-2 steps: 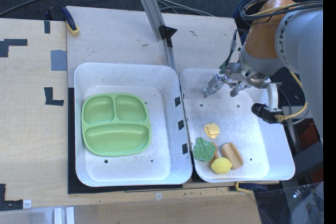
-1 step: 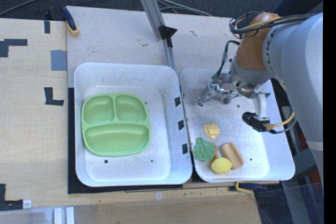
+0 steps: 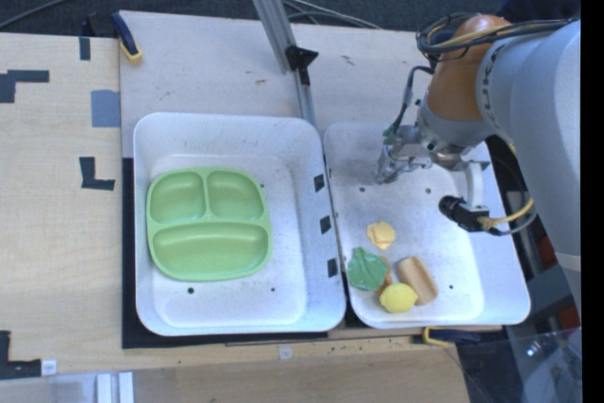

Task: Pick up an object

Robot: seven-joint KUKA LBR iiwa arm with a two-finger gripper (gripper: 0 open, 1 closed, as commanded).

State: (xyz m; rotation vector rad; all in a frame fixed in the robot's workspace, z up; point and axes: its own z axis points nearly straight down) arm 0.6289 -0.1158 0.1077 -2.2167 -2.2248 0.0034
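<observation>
Small toy foods lie in the front part of the right bin (image 3: 491, 293): a pale yellow piece (image 3: 380, 234), a green leafy piece (image 3: 367, 269), a tan bread-like piece (image 3: 416, 278) and a yellow lemon (image 3: 397, 298). My gripper (image 3: 388, 171) hangs over the bin's far left part, its dark fingers pointing down near the floor of the bin. It stands well behind the foods, about a hand's width from the pale yellow piece. Nothing shows between its fingers.
The left bin (image 3: 151, 146) holds a green divided plate (image 3: 208, 222). A metal pole (image 3: 269, 0) slants over the bench behind the bins. A black cable fitting (image 3: 462, 210) hangs off the wrist over the right bin. A blue and yellow clamp (image 3: 126, 37) sits far left.
</observation>
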